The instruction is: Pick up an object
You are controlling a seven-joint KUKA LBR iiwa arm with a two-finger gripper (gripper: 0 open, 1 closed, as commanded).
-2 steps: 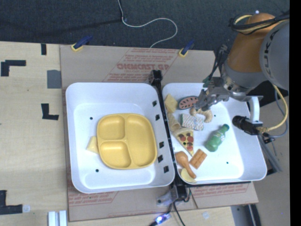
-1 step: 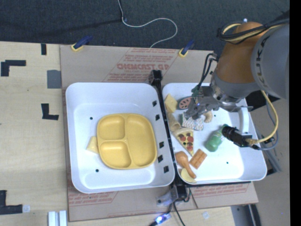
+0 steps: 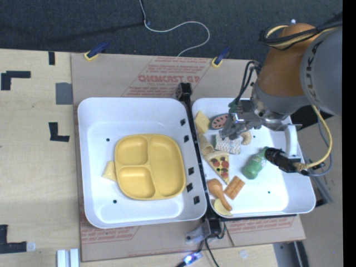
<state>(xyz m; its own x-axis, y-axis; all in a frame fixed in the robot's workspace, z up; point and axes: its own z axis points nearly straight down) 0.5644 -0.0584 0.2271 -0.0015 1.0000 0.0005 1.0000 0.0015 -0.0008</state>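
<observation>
Worktop [image 3: 33, 149]: pale wood surface with black marks at left of frame; cardboard sheet under both bins.
Left bin [image 3: 89, 115]: centre-left of frame; contains a yellow divided plate [image 3: 150, 167] and a pale yellow wedge [image 3: 108, 171] touching the plate's left edge.
Right bin [image 3: 289, 196]: centre-right of frame; contains the loose toy pieces.
Candidate objects: green piece [image 3: 253, 166] right of centre in that bin; pizza slice [image 3: 219, 165] just left of it; orange block [image 3: 234, 187] and wooden spoon [image 3: 217, 191] near the lower edge; patterned white piece [image 3: 228, 145] directly under the tool.
Arm: grey with orange band, entering from upper right of frame.
End effector [image 3: 237, 128]: low over the upper left part of the right bin, above the patterned white piece; spread or pressed together cannot be told from this angle.
Step in hand: descent or placement over the cluster, judged; nothing visibly pinched.
Next move calls for: settling squarely on one piece, likely the patterned one, clear of crowded neighbours, then closing and lifting straight up.
</observation>
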